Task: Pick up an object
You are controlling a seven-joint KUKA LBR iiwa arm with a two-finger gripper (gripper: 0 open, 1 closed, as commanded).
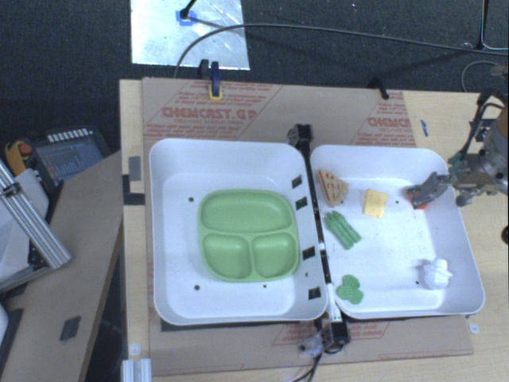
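Gripper (425, 191) poised over right bin (461, 237) near far right edge; jaws' state cannot be told (nothing seen held). Yellow block (375, 204) nearby, likeliest target.

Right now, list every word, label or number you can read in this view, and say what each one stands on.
"CHEMCAST GP", red print on the brown board behind the left bin, read upside down; last letters uncertain.
The same red print repeats on the board behind the right bin, too cut off and blurred to read.
The control pendant on the side table carries markings too small to read.
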